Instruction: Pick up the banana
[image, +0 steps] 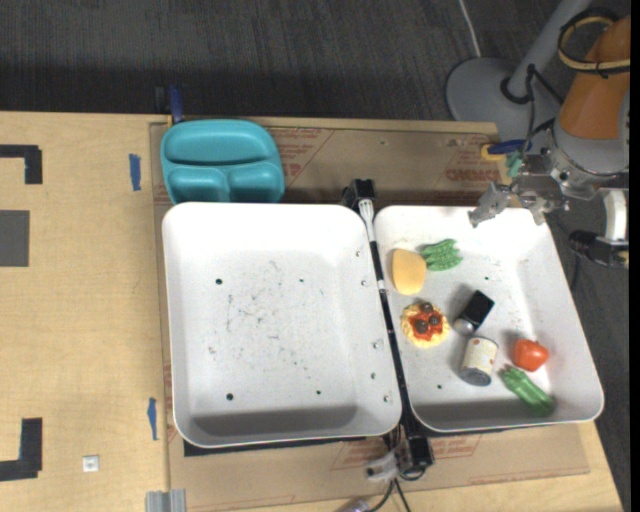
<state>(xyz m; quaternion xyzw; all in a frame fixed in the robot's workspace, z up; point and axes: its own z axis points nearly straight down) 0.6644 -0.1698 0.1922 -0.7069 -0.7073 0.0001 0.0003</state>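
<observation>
Green vegetable (527, 390) hugs right bin's (575, 330) front rim

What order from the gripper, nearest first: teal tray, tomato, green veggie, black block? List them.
1. Green veggie, upper right bin, beside the gripper.
2. Black block, bin centre.
3. Tomato, bin's lower right.
4. Teal tray, behind left bin.

The arm (597, 95) is cut off by the top and right edges, above the right bin (560, 290). Its gripper (510, 200), over that bin's far rim, is too blurred to read.
</observation>
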